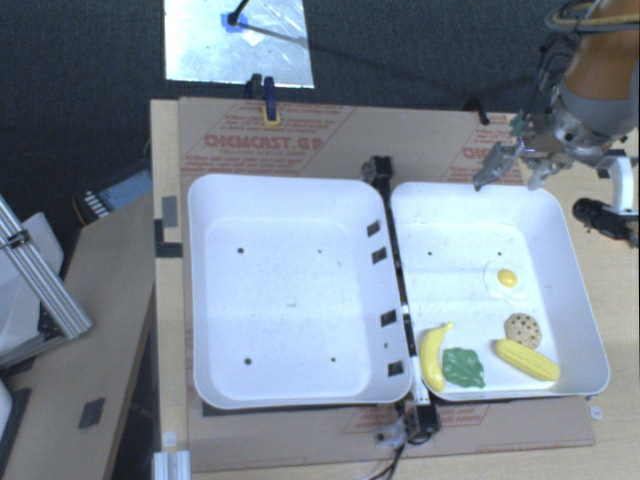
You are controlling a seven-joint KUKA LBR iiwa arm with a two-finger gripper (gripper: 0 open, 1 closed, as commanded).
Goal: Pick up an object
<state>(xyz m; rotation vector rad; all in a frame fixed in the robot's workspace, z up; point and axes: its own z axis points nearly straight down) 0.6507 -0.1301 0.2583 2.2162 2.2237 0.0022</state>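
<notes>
I am watching my hand (510, 165) hovering spread and holding nothing at one o'clock, while the light, stiff, slippery-looking corn cob (527, 360), best pinched mid-length, is lying at five o'clock in the right bin (450, 230).

My bench (120, 268) is a tan surface seen from above at a slant. Directly on it lies a brown cardboard sheet (300, 133) printed with red lettering, held at its far edge by a yellow-and-blue clamp (268, 98). On the cardboard rest two shallow white bins side by side, touching along a black central joint: the left bin (290, 193) and the right bin (560, 258).
</notes>
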